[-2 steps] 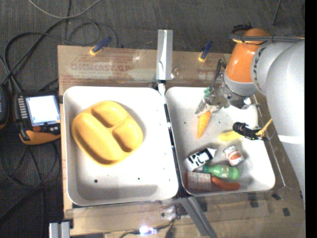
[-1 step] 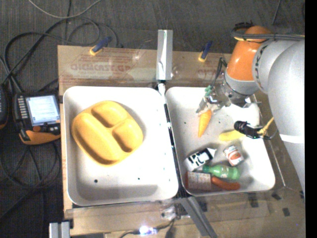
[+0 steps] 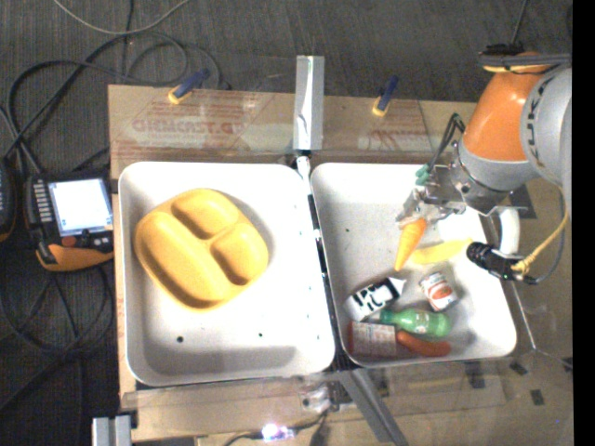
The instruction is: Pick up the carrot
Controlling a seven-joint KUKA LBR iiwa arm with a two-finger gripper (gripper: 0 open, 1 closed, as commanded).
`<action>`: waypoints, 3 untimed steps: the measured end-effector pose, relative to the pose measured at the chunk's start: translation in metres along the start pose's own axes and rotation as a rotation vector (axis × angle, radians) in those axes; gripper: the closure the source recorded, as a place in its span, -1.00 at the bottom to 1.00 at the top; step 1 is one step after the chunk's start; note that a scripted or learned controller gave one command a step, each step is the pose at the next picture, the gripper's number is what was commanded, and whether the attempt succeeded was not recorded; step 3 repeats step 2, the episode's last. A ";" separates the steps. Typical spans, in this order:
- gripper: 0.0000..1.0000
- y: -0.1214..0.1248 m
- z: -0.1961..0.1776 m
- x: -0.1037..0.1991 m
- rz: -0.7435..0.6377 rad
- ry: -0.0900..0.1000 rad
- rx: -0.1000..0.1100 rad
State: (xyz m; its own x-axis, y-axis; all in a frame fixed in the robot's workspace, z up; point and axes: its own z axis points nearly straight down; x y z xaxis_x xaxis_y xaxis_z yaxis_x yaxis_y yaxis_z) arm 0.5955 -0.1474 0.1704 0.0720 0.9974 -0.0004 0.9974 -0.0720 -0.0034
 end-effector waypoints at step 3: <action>1.00 -0.066 -0.019 0.021 0.087 0.001 0.000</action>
